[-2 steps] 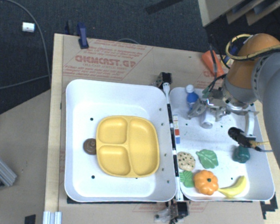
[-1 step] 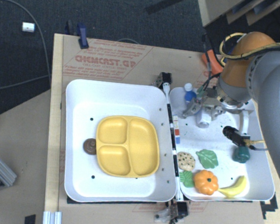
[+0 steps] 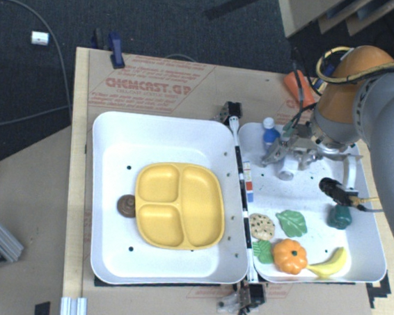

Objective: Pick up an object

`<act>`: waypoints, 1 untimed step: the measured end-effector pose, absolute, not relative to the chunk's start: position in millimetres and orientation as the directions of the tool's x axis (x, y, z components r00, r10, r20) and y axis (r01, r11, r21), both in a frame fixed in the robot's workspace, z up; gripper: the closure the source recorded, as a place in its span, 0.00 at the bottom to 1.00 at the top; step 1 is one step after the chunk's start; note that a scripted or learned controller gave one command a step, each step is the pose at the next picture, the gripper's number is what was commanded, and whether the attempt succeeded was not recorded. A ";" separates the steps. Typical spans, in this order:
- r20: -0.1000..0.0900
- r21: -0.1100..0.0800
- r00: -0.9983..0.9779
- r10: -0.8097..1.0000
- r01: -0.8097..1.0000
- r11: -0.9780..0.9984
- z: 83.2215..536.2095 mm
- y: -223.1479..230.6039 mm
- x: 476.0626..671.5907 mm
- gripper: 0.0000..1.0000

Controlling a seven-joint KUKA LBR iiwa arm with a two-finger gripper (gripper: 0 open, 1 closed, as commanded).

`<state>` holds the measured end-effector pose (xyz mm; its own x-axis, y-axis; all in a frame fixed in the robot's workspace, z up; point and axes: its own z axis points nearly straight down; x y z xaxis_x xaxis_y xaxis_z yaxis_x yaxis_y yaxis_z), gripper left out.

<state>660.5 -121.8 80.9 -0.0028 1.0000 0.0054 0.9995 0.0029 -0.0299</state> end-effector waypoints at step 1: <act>0.002 -0.030 -0.001 1.000 1.000 0.002 79.9 -115.9 660.1 0.00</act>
